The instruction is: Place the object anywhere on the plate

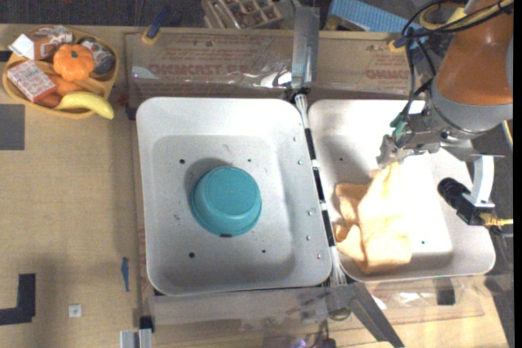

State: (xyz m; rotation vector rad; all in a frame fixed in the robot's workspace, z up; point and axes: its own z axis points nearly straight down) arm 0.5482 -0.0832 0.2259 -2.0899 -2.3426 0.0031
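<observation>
The cloth, pale yellow-orange and soft, lies in the right bin with one corner drawn up to the claw. Its long axis runs on a slant, from that raised tip at the upper right down to the bulk at the lower left, so the narrow end points up toward the claw and the broad end spreads toward the bin's near-left corner. The raised corner meets the claw's tips and appears pinched between them, so the claw looks clenched on the cloth, though the fingers are small and dark here and hard to make out singly.

Most of the cloth sits below and to the left of the claw, folded and rumpled on the bin floor, its left edge close to the wall that divides the two bins. The arm rises behind the claw to the upper right, grey with its orange band.

Well to the left of the claw, in the left bin, a teal round plate rests near the middle, dome-like in shape, well apart from the cloth with the bin walls between them.

Far to the upper left of the claw, on the desk, a small basket holds toy food, with a banana at its near rim and an orange pumpkin above it.
</observation>
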